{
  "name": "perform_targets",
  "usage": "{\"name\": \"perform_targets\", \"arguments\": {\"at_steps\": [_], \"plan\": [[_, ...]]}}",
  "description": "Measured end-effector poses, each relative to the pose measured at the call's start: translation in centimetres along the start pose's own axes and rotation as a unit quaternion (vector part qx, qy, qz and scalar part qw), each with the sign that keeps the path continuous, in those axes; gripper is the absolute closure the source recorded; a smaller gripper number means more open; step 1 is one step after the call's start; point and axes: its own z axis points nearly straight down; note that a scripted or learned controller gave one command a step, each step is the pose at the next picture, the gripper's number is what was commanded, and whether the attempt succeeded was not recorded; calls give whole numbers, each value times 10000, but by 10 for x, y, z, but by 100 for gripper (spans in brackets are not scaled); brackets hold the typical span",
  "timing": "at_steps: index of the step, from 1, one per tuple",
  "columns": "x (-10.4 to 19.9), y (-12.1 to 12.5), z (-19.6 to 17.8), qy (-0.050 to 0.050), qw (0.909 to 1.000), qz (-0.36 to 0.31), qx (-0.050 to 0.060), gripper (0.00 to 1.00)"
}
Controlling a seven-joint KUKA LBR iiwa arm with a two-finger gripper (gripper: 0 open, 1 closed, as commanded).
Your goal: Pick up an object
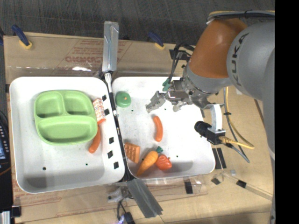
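Jaws first: I cannot tell how they stand from this angle; my gripper (161,101) hangs over the upper middle of the right bin (196,143), its metal tip pointing left, and nothing shows between its tips; just below it lies an orange sausage (158,128), upright in the picture, apart from me and lying on the bin floor; to my left, near the divider, sits a small green round piece (123,99), also apart from me; down at the near wall of the right bin there's a cluster: a carrot (148,160) tilted with its green top up, a red strawberry-like piece (163,162) touching it on the right, and an orange waffle-like square (132,151) just beside it on the left; over the divider, the left bin (28,171) bears a green sectioned tray (65,116); a small red-and-white packet (98,109) sits against the tray's right edge, and a second orange sausage (95,141) lies tilted just below that, at the tray's lower right corner; behind me, my grey arm with its orange band (215,50) reaches in from the right; both bins rest on a brown bench (60,50).
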Motion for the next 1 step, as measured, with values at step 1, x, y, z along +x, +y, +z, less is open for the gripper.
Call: {"name": "perform_targets", "arguments": {"at_steps": [1], "plan": [[-24, -8, -34, -8, 9980, -631, -29, 0]]}}
